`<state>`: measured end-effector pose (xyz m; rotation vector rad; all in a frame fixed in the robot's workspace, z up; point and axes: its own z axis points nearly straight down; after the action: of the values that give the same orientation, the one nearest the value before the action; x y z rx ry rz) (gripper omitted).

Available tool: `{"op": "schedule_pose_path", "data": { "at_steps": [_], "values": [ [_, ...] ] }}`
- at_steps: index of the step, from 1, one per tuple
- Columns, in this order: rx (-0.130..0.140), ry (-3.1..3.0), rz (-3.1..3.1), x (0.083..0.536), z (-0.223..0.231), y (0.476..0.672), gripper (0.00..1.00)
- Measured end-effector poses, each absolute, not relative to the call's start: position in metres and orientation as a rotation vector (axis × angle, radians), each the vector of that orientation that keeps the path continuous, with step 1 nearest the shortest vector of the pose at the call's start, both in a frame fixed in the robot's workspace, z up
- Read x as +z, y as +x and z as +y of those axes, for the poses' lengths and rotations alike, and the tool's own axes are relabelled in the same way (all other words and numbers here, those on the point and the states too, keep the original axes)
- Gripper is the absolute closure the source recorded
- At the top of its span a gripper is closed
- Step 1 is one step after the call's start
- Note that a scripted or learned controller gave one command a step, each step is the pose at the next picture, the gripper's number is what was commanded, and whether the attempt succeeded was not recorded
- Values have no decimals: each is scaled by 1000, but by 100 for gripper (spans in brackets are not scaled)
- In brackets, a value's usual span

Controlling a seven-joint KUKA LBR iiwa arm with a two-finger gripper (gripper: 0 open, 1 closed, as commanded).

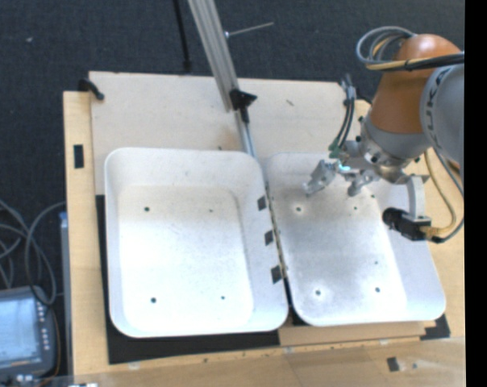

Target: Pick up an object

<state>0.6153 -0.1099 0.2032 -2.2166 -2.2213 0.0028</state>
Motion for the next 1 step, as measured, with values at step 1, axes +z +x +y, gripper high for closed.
{"op": "schedule_pose_path", "data": {
  "at_steps": [1],
  "values": [
    [-3,-2219,-2224,206,-110,616,0]
  ]
}}
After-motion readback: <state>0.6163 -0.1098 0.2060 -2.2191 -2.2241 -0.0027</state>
